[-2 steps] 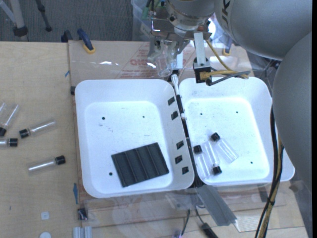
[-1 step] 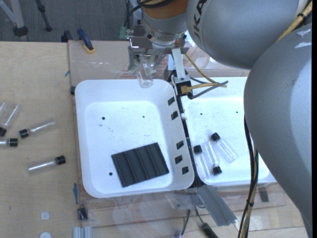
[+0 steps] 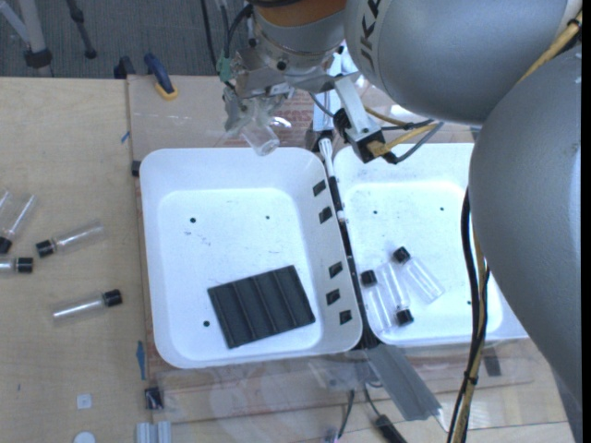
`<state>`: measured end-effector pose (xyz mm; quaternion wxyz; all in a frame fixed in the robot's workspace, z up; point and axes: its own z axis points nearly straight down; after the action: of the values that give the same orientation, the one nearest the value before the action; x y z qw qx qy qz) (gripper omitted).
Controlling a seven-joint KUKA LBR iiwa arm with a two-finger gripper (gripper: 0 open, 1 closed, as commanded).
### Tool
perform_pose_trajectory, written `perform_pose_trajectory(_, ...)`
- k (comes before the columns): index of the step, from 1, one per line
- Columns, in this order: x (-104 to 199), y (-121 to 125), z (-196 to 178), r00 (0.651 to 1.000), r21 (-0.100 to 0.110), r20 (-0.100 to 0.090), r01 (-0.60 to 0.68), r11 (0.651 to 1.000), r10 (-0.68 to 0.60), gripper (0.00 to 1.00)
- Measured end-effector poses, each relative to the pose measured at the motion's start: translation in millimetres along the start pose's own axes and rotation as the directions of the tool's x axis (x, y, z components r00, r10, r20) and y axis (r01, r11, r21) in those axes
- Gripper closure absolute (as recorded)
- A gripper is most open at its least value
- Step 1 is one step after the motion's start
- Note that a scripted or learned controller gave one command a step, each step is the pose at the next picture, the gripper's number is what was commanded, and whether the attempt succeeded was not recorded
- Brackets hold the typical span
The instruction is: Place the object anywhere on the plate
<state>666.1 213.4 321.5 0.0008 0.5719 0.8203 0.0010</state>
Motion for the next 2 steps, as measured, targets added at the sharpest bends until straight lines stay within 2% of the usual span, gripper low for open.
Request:
perform_pose_trajectory(1, 2.9, 0.6, 28.0, 0.980, 0.006, -0.002, 0.198, 0.980, -0.198, 1.00)
perform_pose_trajectory(2, -7.0, -2.7, 75.0, 0.846, 0.004, -0.004, 0.534, 0.846, -0.534, 1.00)
